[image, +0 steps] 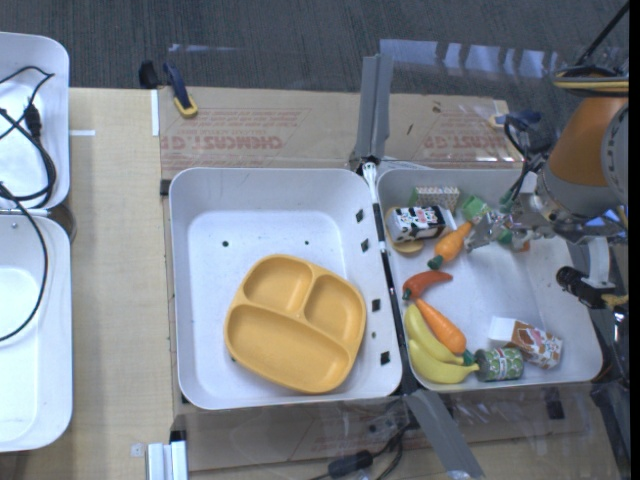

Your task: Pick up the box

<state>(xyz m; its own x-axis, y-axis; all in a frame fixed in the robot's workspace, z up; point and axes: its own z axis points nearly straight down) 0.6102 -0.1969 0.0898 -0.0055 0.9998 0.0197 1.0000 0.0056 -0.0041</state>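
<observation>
A black-and-white patterned box [416, 223] lies at the back left of the right bin [570, 303], partly on a tan disc. A smaller brown and red carton [538, 346] rests near the front right corner, beside a small white block [502, 327]. My gripper [497, 230] hangs low over the back of the right bin, just right of a carrot [452, 241] and a green item [472, 208]. It is roughly 80 px right of the patterned box and holds nothing that I can see.
The right bin also holds a red pepper [427, 280], a second carrot [441, 324], bananas [434, 356] and a green can [500, 363]. A yellow divided plate [295, 323] lies in the left bin [200, 268]. The arm's orange band [590, 138] rises at the right.
</observation>
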